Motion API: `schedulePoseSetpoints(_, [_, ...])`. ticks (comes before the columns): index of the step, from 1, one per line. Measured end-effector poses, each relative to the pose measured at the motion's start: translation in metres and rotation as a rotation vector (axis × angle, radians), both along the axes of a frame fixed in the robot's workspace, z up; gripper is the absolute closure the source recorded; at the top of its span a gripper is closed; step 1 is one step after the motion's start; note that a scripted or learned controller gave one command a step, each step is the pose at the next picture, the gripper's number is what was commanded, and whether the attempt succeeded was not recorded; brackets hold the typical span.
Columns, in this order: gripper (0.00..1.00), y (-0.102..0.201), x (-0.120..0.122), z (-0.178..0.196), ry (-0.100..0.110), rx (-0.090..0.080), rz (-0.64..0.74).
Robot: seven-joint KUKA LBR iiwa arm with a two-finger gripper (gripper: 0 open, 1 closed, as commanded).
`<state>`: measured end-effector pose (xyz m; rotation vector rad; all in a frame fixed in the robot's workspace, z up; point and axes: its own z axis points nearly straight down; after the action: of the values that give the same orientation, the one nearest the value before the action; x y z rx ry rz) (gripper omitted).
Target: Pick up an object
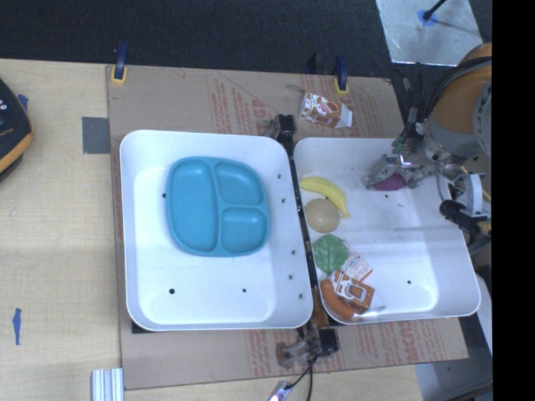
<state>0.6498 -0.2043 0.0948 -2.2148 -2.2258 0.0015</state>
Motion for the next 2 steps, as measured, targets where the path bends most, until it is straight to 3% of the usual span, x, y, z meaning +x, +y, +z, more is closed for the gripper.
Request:
schedulePoseSetpoints(1, [0.0,0.003,0.007,-0.002,-0.001,-0.001,0.0])
schedulePoseSetpoints(2, [1.0,0.003,0.007,0.008,0.0,-0.002,0.004])
